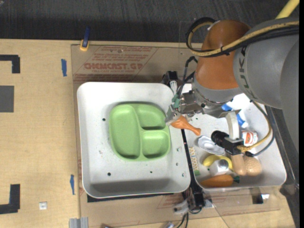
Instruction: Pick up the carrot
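Grey and orange-banded, the arm [266,56] is reaching in from the right and hanging over the seam where the left bin [90,141] and the right bin [278,167] meet, so you are working right at the two rims. The green divided plate [128,132] is lying in the left bin, its near corner just beside the tool. The gripper [175,112] is sitting low at that seam, and from this angle you cannot tell whether it is closed on anything. A small orange tapered piece, which I am taking to be the carrot [184,124], is showing right under it, touching or nearly touching the tip, with its thin end pointing into the right bin. Whether it is gripped or only resting on the rim is not clear. You are best off treating the grasp as unproven. Raising the arm slowly and straight up is probably the safest course, watching that the orange piece is rising with the tool and is not dragging on the rim or the plate. Be wary of a second long orange object [217,180] lying at the front of the right bin among the clutter; it could equally be the target.
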### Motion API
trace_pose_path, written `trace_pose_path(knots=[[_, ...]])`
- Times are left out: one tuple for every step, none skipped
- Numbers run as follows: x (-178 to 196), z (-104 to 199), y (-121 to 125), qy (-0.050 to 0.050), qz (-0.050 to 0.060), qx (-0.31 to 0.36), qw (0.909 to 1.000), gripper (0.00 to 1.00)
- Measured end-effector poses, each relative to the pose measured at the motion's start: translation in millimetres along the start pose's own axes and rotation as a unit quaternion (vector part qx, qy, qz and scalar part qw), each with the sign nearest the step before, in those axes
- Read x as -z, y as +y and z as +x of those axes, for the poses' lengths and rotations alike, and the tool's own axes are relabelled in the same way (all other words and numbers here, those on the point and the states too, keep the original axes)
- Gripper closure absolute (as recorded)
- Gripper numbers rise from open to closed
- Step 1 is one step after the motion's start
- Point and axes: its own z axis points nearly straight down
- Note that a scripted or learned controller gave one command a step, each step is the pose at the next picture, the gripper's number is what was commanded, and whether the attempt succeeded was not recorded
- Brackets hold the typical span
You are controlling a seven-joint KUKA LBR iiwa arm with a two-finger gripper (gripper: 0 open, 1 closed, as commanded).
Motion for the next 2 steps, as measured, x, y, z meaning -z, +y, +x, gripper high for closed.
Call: trace_pose_path(knots=[[-41, -10, 32, -0.001, 0.001, -0.090, 0.9959, 1.00], [-88, 25, 42, 0.001, -0.001, 0.082, 0.9967, 1.00]])
